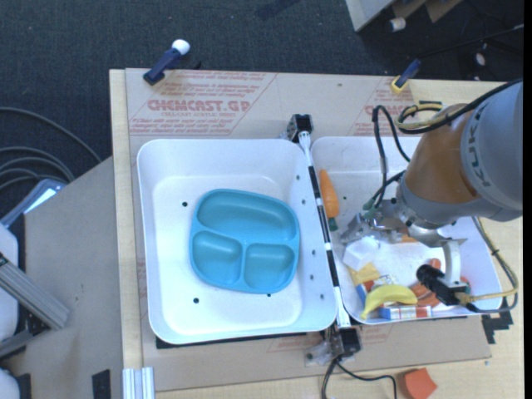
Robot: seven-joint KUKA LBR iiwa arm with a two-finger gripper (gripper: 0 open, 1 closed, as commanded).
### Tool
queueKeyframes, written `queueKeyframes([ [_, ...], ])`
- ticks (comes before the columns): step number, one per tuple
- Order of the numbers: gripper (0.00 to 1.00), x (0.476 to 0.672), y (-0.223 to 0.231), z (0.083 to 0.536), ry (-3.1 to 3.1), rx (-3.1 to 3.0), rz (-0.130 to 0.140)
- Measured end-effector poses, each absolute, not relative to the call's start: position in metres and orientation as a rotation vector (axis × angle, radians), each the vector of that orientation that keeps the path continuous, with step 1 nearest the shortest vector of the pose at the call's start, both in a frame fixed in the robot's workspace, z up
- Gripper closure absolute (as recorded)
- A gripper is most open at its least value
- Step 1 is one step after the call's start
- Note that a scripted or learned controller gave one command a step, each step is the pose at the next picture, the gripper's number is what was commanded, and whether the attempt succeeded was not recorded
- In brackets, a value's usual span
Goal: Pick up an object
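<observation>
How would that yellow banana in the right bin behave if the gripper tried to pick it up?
The banana looks like a smooth plastic toy, so probably light and stiff, perhaps slippery. Its curve may let it rock or spin when nudged. It lies tight against the marker and other clutter, which may shift too.

Blue divided plate (244, 240), yellow banana (389, 296), orange carrot (329, 194), white bins (158, 248).

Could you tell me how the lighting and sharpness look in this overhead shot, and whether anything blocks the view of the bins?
Camera view: light is even and soft, with faint shadows inside the left bin around the blue plate; no strong glare on the white plastic; focus is fair, though small items by the banana are mushy; the arm covers much of the right bin.
</observation>
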State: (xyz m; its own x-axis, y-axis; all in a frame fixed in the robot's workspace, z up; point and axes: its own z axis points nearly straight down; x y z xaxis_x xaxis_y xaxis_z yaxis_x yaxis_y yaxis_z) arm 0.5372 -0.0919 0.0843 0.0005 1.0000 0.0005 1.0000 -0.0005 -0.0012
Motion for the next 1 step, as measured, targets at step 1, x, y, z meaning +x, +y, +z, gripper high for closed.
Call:
queueKeyframes([
  [1,1.0,0.5377,-0.0918,0.0942,-2.22,-2.224,-0.001],
])
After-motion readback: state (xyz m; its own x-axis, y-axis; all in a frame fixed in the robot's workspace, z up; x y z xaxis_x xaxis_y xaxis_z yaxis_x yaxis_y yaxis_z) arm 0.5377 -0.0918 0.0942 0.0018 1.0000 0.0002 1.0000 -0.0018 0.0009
